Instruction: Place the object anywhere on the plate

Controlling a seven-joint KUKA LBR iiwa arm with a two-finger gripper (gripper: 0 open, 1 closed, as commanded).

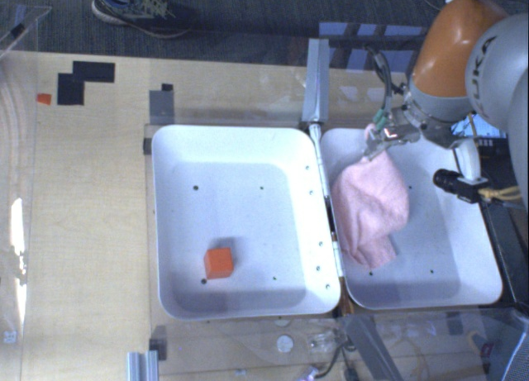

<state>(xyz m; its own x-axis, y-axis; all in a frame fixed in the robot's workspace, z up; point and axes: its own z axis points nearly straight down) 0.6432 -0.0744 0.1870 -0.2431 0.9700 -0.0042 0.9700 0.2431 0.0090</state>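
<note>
A pink cloth (374, 206) is in the right bin (463, 288), drawn up to a point at its top corner. My gripper (379, 140) is at that corner, near the bin's back left, and is shut on the cloth's tip. The rest of the cloth hangs down and bunches toward the bin's left wall, its lower end on or just above the floor. A small orange cube (219, 263) lies in the left bin (248, 144), near its front, far from the gripper.
The two bins meet at a metal divider (324, 206). On the bench at the far left lie black blocks (83, 82) and a tiny orange piece (43, 99). A person's shoe (136, 9) is beyond the bench's back edge.
</note>
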